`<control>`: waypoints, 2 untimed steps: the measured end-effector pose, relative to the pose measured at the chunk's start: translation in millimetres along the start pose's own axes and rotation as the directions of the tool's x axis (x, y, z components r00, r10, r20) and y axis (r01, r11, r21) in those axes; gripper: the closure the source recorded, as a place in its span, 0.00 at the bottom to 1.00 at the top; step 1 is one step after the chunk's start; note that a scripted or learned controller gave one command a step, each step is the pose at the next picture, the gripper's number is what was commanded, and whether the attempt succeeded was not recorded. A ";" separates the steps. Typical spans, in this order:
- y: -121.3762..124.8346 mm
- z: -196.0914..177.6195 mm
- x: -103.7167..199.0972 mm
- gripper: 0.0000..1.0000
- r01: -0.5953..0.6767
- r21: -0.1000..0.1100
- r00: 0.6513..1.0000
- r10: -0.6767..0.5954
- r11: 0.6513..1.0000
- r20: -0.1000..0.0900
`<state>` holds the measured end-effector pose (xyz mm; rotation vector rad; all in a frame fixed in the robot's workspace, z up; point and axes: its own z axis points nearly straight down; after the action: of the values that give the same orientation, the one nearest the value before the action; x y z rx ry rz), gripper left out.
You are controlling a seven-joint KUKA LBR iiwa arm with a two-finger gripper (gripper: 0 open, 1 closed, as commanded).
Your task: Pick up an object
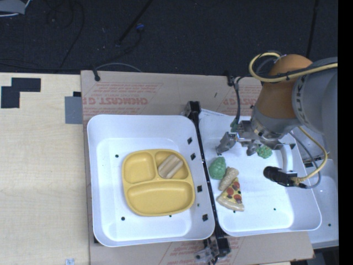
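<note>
Left bin (105,148) holds a yellow tray (158,183) with a bread roll (170,166); in the right bin (306,217) broccoli (218,168), cone (228,177) and pizza slice (232,195) sit touching. The gripper (242,142) hangs just above-right of them; can't tell its jaw state. Target the pizza's free outer edge and drop straight down to avoid nudging the cluster.

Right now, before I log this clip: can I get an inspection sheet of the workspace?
Surface: two white bins side by side, left bin, right bin, on a cardboard sheet.
Job's things: in the right bin, green toy, cone, pizza slice, small green piece.
Clutter: yellow tray in the left bin, a tan piece in its upper right compartment.
Hand: hand over the right bin, nothing seen in it.
Cables: yellow cable on the arm.
Surroundings: dark floor.
</note>
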<state>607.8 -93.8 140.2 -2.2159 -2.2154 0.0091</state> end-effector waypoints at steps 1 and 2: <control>-1.4 54.3 1.1 0.00 -0.001 0.000 1.000 0.001 1.000 0.000; -0.4 40.9 -0.3 1.00 -0.005 -0.004 1.000 0.005 1.000 0.001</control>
<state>607.0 -94.0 99.3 -2.2238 -2.2125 0.0055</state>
